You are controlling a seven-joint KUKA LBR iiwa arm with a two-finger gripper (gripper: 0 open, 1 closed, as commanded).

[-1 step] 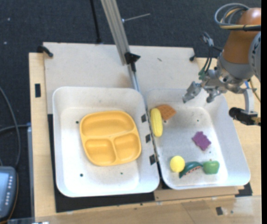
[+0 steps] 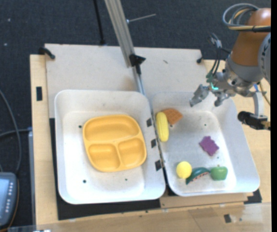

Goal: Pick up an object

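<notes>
A divided tray point(image 2: 114, 142) lies in the left bin point(image 2: 65, 105); five small toys lie in the right bin point(image 2: 235, 124).

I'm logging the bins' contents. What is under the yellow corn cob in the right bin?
The corn cob lies along the right bin's left wall, partly over an orange-brown piece that shows at its upper right. How far that piece reaches beneath is hidden.

Right bin point(image 2: 235, 129): middle floor open between scattered items. Yellow corn point(image 2: 162, 126) and orange piece point(image 2: 172, 115) crowd the left wall. Purple block point(image 2: 209, 145) sits apart, clear on all sides. Yellow ball point(image 2: 183, 169), dark green piece point(image 2: 198, 174) and green pepper point(image 2: 218, 173) bunch along the near edge. Left bin point(image 2: 70, 115): yellow divided tray point(image 2: 114, 142) takes the centre; margins free. Slanted metal post point(image 2: 121, 28) crosses above the desk point(image 2: 80, 66) at rear.
</notes>
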